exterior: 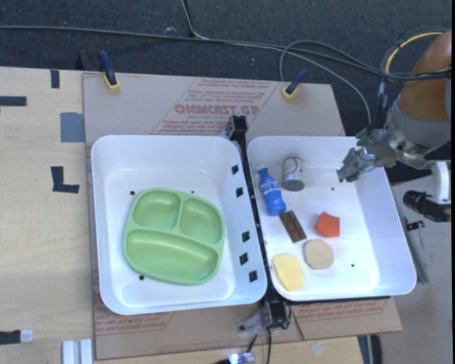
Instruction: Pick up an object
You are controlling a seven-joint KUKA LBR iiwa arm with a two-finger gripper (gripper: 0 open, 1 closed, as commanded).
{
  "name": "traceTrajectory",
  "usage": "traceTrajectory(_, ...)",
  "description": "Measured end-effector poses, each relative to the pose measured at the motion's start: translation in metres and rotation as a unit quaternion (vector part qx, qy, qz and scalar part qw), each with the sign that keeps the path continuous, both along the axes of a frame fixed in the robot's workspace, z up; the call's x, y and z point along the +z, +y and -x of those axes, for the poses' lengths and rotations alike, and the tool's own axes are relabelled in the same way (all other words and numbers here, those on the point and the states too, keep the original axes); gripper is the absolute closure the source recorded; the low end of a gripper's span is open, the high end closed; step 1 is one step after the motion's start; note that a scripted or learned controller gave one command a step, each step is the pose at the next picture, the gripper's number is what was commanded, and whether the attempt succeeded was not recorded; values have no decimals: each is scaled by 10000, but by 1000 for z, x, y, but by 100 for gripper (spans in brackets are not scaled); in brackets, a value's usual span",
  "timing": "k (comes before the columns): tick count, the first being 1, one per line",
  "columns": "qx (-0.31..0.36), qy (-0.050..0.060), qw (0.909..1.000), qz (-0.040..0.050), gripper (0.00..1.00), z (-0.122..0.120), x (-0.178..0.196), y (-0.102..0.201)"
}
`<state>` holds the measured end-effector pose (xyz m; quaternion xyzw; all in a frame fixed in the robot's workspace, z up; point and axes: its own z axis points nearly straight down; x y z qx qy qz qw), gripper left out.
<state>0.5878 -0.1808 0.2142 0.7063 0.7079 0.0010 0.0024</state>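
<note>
The right bin (379,226) holds a blue bottle (271,192), a small silver can (292,173), a brown bar (292,225), an orange-red block (327,224), a tan round piece (318,254) and a yellow oval piece (289,271). My gripper (350,167) hangs over the bin's upper right part, near its far right wall, pointing left. It is right of the can and above the orange block, apart from both. Nothing shows between its fingers.
The left bin (110,165) holds a green divided plate (174,236). Both bins rest on a cardboard sheet (212,105) held by clamps at the back. Cables run behind the bins and over the arm at the right.
</note>
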Motion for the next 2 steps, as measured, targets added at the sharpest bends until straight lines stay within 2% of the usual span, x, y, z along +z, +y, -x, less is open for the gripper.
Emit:
traceTrajectory(1,-3,4,10000,-1,100,3,44,0)
traceTrajectory(2,19,34,10000,-16,100,9,32,62)
